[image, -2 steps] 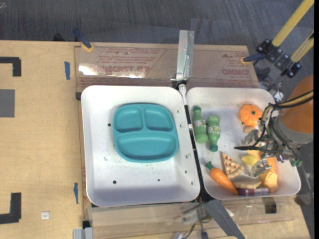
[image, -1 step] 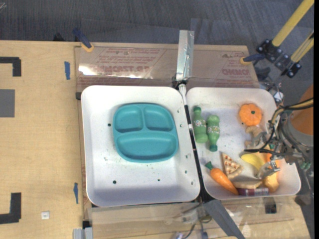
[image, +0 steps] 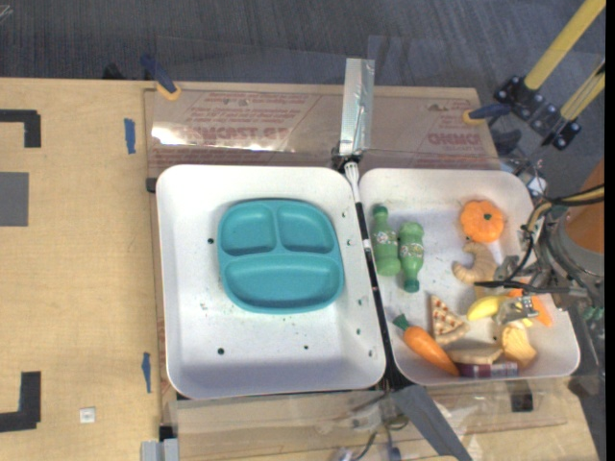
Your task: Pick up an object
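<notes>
- Camera view, layout: on the worktop (image: 77, 286), the left bin (image: 183, 286) at frame centre carries a teal divided plate (image: 281, 255). The right bin (image: 432, 185) holds the loose objects.
- Camera view, candidates: you have two green bottles (image: 398, 250) by the bin's left wall, an orange pumpkin (image: 482, 220) at upper right, and a carrot (image: 428, 346), pizza slice (image: 445, 318) and yellow piece (image: 483, 307) crowded at lower right.
- Camera view, gripper (image: 519, 291): it sits low over that lower-right cluster, at the frame's right edge. Cables mask it, so you cannot tell whether it is released or clenched, and nothing can be confirmed in its grip.
- Judgement: the step in hand appears to be the descent onto the cluster. The next move calls for isolating one piece, closing squarely and lifting straight.
</notes>
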Action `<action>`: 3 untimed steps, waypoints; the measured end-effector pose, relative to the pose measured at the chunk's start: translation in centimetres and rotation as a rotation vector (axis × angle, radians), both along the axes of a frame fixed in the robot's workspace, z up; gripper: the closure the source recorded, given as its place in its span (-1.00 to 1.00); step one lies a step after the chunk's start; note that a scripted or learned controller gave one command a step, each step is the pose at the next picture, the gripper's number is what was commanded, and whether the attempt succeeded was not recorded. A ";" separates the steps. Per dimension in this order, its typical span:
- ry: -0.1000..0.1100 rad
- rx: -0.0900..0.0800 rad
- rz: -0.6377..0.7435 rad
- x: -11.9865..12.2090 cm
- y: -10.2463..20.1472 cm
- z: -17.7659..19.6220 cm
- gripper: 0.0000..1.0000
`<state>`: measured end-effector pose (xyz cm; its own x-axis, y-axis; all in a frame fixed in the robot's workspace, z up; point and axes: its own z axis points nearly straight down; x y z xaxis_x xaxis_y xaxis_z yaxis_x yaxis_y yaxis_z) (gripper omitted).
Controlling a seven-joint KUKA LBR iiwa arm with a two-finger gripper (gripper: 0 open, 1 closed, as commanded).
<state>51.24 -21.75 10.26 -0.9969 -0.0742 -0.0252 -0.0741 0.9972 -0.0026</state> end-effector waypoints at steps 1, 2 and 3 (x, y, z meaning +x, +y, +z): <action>0.006 -0.001 0.069 8.3 8.0 11.5 1.00; 0.013 0.000 0.174 11.0 14.9 13.6 1.00; 0.025 0.001 0.097 12.2 11.5 3.1 1.00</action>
<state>63.44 -10.26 13.40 -0.9854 -0.1704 -0.0001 -0.1704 0.9854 0.0020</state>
